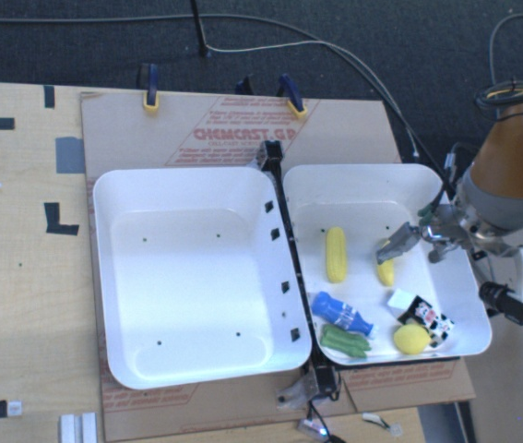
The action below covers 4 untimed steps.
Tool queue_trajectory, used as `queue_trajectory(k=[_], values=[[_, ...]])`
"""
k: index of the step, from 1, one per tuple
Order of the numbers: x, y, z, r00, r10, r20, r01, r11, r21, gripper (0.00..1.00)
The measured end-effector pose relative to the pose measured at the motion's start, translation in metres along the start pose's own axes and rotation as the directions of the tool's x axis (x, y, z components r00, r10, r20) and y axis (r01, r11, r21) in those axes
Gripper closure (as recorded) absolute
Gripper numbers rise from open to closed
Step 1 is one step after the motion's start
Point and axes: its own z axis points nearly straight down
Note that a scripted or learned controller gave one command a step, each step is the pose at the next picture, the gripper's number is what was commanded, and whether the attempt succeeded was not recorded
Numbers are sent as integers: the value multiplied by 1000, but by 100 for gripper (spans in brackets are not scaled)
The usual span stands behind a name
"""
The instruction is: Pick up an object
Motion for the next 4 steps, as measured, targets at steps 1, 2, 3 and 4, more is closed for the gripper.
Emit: queue_trajectory(k=[1,2,3,4], values=[[0,1,-3,1000,-1,1,1,1000,-6,0],[1,1,39,1000,-1,1,1,1000,-3,0],[-6,4,98,1000,-1,0,1,1000,-1,0],[-5,5,122,1000,-1,1,1,1000,-6,0]])
